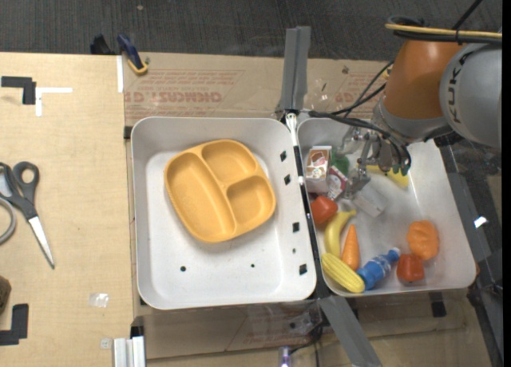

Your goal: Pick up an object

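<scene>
You're in the approach — gripper (363, 186) low near the right bin's (455, 198) back-left corner, over the small carton (319, 164), jaws unreadable — next, a clean close.

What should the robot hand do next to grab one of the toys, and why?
Probably lower a little and close. The gripper hangs over the back-left part of the right bin, just above the toys crowded there: a small carton, a green piece and a red tomato. It looks tipped down toward them, but nothing shows between its fingers, so no toy is caught.
</scene>
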### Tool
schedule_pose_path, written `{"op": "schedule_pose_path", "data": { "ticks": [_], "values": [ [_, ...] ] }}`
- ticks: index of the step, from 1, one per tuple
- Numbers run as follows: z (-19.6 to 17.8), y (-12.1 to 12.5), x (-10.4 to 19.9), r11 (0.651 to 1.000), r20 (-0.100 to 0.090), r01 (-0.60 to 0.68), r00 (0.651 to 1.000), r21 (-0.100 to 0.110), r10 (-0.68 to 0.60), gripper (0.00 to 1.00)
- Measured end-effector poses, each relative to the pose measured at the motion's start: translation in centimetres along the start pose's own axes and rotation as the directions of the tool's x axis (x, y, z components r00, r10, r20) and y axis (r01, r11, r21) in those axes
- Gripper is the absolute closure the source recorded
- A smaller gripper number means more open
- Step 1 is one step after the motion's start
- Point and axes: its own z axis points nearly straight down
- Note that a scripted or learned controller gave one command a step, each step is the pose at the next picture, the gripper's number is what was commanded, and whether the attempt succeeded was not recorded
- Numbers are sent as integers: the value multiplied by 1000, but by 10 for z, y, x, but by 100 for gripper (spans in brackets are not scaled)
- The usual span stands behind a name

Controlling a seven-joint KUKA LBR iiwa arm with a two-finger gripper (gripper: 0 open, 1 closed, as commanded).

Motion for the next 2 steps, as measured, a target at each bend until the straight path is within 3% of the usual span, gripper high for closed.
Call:
{"op": "schedule_pose_path", "data": {
  "ticks": [1, 2],
  "values": [
    [2, 6, 74, 1000, -5, -30, 1000, 1, 30, 0],
    [2, -8, 120, 978, -5, -207, 978, 2, 207, 0]
  ]
}}
